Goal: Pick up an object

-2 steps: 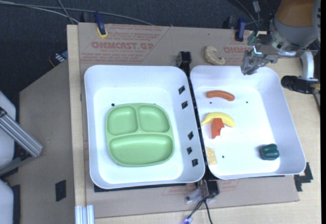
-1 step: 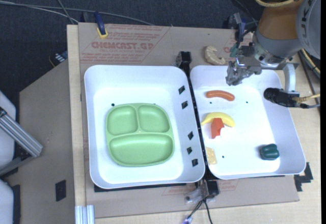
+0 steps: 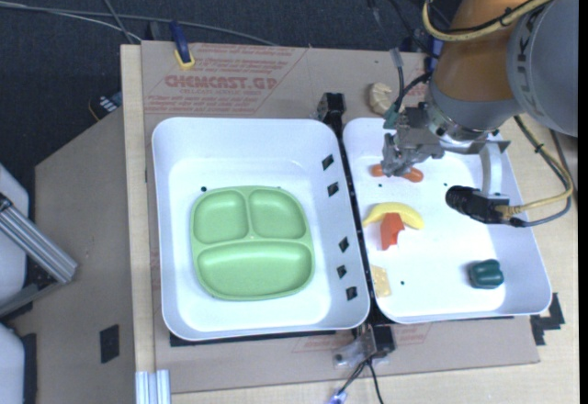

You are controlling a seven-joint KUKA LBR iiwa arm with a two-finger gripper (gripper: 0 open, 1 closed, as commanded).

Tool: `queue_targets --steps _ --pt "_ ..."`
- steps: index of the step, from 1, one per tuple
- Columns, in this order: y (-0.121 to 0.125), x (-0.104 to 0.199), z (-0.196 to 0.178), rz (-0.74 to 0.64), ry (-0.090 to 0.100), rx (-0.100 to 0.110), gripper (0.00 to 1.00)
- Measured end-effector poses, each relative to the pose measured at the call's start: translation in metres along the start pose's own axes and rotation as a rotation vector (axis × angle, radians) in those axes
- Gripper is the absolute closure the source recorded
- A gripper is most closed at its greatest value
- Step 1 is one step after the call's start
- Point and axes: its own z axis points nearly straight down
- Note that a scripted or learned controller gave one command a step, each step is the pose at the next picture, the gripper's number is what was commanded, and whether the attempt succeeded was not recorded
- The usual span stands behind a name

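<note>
My gripper [image 3: 401, 163] is low in the right bin [image 3: 524, 237], at its far left part. An orange piece [image 3: 412, 175] lies right under the gripper tips, with its ends showing on both sides of them. Whether it is gripped is hidden by the gripper body. Nearer the front lie a yellow curved piece [image 3: 395, 213] and a red piece [image 3: 391, 230] touching each other. A small tan piece [image 3: 378, 281] lies at the front left. A dark green object [image 3: 485, 274] sits at the front right.
The left bin [image 3: 175, 163] holds a green divided plate [image 3: 251, 241]. A black divider with clips [image 3: 347, 209] runs between the bins. A beige lump [image 3: 380, 96] lies on the cardboard behind the right bin. A blue and yellow clamp [image 3: 182, 49] sits at the far left.
</note>
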Motion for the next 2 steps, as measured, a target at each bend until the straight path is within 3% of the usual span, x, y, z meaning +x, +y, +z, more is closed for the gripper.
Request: queue_targets --steps 1,2 --pt "-0.032 0.054 0.003 -0.002 0.001 0.0 1.0" --pt "-0.047 0.097 0.001 -0.002 0.001 -0.002 1.0"
